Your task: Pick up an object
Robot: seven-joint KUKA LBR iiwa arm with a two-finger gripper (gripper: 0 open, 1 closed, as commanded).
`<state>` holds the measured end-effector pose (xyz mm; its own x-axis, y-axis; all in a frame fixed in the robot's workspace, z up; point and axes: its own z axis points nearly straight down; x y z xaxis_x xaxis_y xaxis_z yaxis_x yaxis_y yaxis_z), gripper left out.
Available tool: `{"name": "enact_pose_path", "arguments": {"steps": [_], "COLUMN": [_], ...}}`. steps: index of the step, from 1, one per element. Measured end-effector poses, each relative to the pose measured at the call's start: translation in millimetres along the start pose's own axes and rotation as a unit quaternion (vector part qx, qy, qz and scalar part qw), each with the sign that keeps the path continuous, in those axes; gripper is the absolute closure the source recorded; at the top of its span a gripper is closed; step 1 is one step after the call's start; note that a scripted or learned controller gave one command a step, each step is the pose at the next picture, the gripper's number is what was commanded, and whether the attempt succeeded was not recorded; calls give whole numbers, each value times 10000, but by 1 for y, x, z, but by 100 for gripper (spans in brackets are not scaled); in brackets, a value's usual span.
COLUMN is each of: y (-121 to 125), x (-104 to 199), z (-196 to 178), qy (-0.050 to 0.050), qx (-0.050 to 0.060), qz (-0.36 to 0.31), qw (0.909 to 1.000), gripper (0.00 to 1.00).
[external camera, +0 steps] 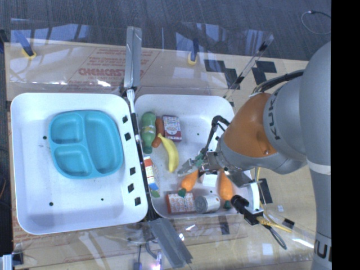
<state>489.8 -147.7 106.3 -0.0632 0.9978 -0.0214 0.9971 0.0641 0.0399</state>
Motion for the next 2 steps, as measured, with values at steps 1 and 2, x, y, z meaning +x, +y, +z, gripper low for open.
{"name": "enact_pose_path", "arguments": {"steps": [1, 2], "y": [2, 2], "x": [-1, -1], "z": [-11, -11], "qy": [-16, -16], "qx": [-22, -21], "qz": [-19, -20], "qw": [10000, 10000], "gripper": [100, 0]}}
